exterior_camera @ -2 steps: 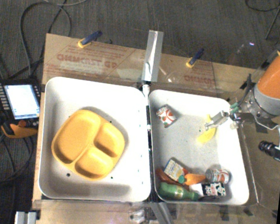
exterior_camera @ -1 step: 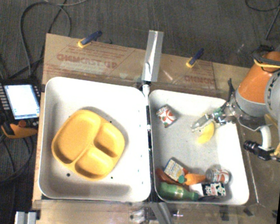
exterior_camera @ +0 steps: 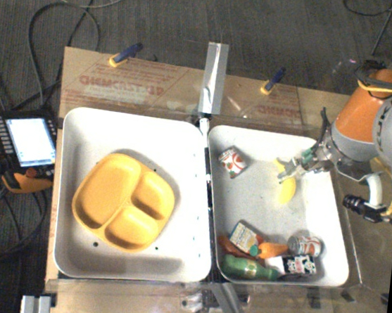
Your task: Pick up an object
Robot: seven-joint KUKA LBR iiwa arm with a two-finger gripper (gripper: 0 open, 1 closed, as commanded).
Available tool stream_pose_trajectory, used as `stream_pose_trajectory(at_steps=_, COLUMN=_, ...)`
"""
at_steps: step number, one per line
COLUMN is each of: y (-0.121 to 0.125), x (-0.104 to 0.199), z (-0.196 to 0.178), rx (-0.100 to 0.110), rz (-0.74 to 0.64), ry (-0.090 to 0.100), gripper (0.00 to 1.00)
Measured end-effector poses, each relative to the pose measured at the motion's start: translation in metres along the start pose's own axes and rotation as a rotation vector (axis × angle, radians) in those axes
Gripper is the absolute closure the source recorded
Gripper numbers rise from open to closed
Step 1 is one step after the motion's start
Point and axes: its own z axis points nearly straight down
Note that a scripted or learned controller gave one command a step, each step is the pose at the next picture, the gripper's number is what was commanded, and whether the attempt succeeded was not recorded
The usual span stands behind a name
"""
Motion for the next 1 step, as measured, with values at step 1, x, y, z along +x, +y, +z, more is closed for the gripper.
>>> stream_pose_trajectory(at_steps=1, y=0.0334, x=0.0652, z=-0.0967, rx=0.003, rz=0.084, ry=-0.002, gripper=1.00)
